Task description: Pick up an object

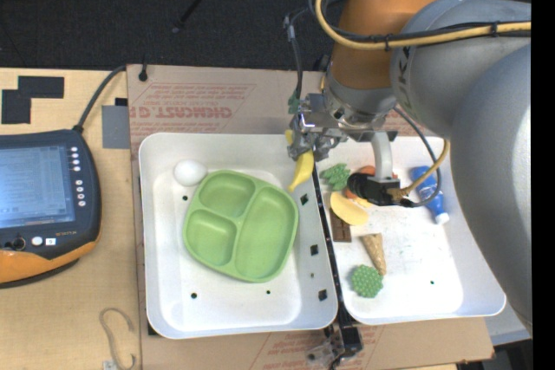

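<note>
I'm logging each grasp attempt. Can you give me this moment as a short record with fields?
tool: over the divide between the bins, a yellow banana hanging from it
left bin: green divided plate, white ball
right bin: green broccoli piece, cone, blue-and-white item, other small items

A bench covered in flattened brown cardboard [217,104] with red printing holds two shallow white bins side by side, touching along their inner edges. The left bin [165,290] sits just beside the right bin [451,295]. Farther left on the bench rests a handheld control tablet [43,199] with an orange base, its screen lit, and a black cable running to it.
</note>
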Controlling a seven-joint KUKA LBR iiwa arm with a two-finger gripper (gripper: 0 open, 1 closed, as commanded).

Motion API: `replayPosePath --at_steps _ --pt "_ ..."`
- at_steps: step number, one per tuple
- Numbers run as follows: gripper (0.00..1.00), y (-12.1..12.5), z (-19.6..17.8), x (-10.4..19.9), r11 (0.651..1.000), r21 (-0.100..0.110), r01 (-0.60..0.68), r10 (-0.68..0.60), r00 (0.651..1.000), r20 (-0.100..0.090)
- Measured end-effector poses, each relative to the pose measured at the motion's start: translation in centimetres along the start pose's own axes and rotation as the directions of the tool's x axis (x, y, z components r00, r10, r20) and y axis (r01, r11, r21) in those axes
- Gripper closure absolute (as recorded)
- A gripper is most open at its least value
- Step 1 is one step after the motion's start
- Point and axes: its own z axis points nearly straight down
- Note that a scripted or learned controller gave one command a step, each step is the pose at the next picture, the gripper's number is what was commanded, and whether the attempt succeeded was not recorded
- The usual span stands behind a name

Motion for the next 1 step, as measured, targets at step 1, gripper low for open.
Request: replayPosePath --at_steps 1 --pt "1.00 0.63 0.36 -0.22 1.000 0.001 0.003 -0.003 1.000 0.002"
